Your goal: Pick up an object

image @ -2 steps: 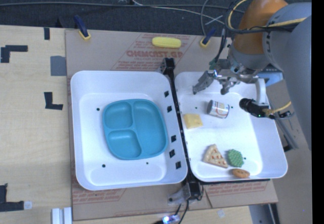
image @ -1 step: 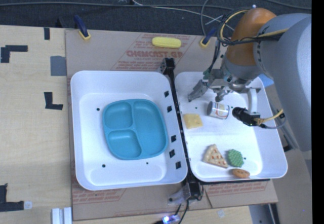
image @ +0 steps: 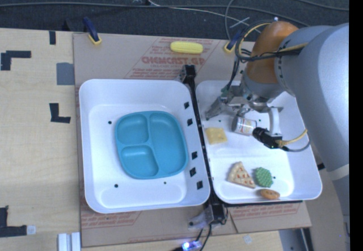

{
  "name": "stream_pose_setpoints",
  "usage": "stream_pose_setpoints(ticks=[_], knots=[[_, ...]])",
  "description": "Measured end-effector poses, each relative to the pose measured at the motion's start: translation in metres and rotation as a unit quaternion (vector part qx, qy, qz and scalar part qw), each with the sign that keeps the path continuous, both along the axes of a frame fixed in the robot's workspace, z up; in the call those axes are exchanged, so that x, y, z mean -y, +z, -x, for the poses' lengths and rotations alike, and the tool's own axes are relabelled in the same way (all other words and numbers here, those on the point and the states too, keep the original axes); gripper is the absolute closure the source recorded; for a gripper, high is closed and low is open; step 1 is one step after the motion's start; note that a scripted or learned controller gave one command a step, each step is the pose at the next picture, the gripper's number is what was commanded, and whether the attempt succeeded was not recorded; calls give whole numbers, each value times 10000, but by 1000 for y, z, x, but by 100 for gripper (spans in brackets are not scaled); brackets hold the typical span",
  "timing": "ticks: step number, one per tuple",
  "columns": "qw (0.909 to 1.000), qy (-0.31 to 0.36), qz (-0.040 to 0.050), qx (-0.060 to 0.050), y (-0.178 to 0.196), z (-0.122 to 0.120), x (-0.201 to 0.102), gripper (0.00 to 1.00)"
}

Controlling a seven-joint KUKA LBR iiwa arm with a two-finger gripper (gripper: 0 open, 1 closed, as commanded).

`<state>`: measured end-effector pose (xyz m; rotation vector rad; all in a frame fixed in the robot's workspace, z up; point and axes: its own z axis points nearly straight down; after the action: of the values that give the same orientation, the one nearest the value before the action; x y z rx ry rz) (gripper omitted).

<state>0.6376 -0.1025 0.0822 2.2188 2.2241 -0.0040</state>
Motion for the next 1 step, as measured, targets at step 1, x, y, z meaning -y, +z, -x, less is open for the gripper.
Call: stream_pose_setpoints(ticks=[1], knots=[[10000, 6, 1, 16, 13, -1, 0, 100]])
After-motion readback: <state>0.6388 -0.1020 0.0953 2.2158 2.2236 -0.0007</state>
